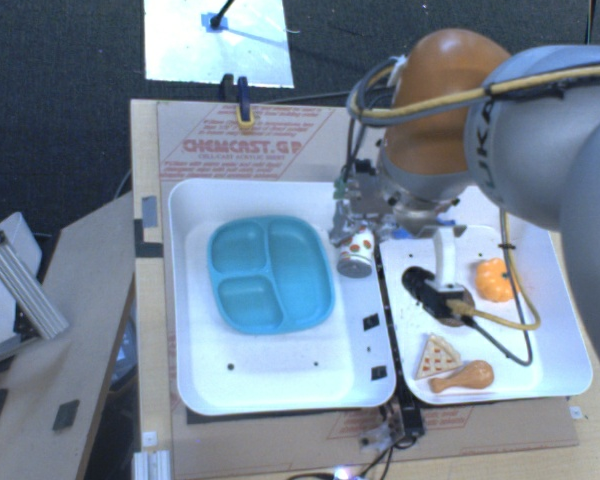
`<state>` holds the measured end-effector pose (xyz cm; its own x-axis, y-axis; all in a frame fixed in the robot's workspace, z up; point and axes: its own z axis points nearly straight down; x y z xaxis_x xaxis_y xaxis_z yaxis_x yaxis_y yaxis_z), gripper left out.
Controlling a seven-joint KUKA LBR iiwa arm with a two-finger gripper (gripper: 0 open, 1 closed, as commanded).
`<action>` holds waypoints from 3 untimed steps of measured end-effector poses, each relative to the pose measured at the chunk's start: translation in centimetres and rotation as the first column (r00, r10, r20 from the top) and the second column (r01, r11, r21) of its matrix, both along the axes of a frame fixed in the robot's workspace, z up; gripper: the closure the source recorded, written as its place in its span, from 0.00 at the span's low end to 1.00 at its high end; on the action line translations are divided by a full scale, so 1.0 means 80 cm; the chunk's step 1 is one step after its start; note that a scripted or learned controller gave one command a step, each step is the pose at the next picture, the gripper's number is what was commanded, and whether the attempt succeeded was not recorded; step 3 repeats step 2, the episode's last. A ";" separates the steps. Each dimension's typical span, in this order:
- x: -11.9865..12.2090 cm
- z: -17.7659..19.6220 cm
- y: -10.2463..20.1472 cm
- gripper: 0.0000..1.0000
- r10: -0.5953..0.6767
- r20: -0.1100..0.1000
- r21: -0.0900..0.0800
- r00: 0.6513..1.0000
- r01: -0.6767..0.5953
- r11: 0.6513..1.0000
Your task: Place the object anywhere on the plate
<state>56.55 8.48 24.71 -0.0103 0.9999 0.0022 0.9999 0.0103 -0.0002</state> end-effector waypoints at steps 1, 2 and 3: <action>-0.023 -0.028 0.061 1.00 -0.001 -0.002 0.000 1.000 0.001 1.000; -0.022 -0.027 0.057 0.00 -0.007 0.000 -0.002 1.000 0.007 1.000; -0.022 -0.027 0.057 0.00 -0.007 0.000 -0.002 1.000 0.007 1.000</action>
